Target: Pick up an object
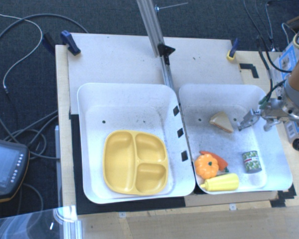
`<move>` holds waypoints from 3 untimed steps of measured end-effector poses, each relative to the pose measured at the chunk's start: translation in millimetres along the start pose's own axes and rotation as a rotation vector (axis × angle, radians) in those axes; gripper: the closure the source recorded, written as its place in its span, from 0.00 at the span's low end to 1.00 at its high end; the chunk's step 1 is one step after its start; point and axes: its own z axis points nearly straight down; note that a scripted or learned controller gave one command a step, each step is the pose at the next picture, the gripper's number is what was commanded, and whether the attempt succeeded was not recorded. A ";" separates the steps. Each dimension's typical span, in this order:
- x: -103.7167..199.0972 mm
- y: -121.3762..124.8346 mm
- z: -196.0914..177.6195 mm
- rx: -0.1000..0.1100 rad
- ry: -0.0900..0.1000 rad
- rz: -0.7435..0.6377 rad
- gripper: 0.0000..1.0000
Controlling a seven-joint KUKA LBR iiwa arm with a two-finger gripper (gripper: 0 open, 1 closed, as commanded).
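Observation:
The right bin point(274, 148) holds several small items. A tan wedge point(222, 122) lies near its middle. An orange pumpkin point(207, 166) rests at the front on a red-orange piece point(218, 158), with a yellow cylinder point(222, 182) in front of them. A green can point(251, 162) lies on its side at the front right. My gripper point(256, 123) hangs over the right part of this bin, just right of the tan wedge. It is open, with nothing between its fingers point(245, 121).
The left bin point(89, 108) holds a yellow divided plate point(136, 161). A metal rail point(149, 14) slants down between the bins from the top. Cables run at the arm's side on the right and over the dark floor on the left.

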 end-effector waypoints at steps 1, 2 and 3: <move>-2.2 -5.4 62.3 0.001 0.000 0.000 0.00; -1.5 -5.7 94.8 -0.002 0.000 -0.001 0.00; -1.6 -4.3 81.6 -0.008 -0.002 -0.001 1.00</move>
